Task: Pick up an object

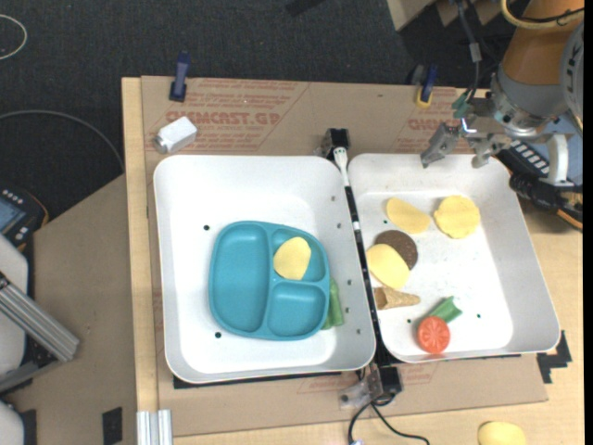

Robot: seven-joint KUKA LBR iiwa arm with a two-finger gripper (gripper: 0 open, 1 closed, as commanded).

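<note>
So the end effector (460,146) is up over the far edge of the right bin (528,276), hanging from the grey arm (537,72) with its orange band, and its two fingers (435,148) are clearly spread apart with nothing between them. There are loads of candidates for picking in that right bin: two flat yellow pieces sit side by side near the far end, a yellow chip (408,215) and a rounder yellow disc (458,217), just about touching each other. Below them there's a brown round piece (400,244) with another yellow piece (388,266) lying partly over it, then a tan wedge (397,298) right under that. Toward the near end is a red tomato-looking thing (433,335) with a green bit (447,309) sticking out at its top. The left bin (185,248) holds a teal divided tray (243,281), and one yellow piece (293,259) rests in the tray's upper right compartment. Something green (334,306) pokes out along the tray's right edge; I can't tell what it is. Both bins sit on a cardboard sheet (278,114) on the table (556,406), and there's a small white block (176,134) on the cardboard past the left bin's far corner.
</note>
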